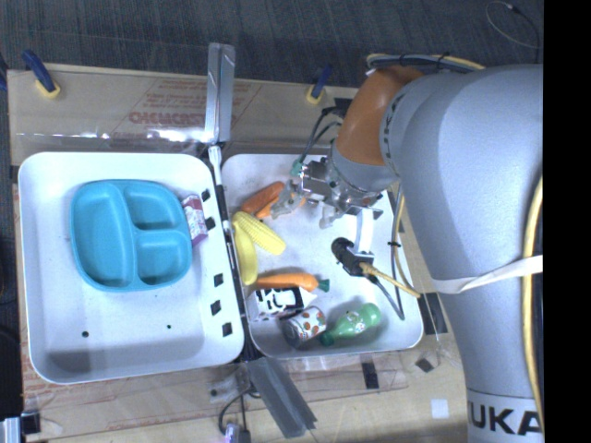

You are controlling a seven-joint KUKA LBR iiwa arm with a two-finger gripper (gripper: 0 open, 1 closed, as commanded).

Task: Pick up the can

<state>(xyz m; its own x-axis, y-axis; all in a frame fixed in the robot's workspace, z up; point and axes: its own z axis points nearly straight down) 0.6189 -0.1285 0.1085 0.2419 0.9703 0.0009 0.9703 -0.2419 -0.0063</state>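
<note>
The can (305,325) lies on its side near the front edge of the right bin (392,335). It has a red and white label and rests between a black and white carton (277,298) and a green bottle (354,322). My gripper (314,195) hangs over the back half of the right bin, beside an orange carrot (264,197). It is well apart from the can, with several items between them. The wrist's grey body and orange band cover much of the gripper.
The right bin also holds a yellow banana (255,237) and a second carrot (292,281) with a green top. In the left bin (55,340) sit a blue divided tray (129,233) and a small purple packet (194,218). A black cable (349,255) hangs beneath the wrist.
</note>
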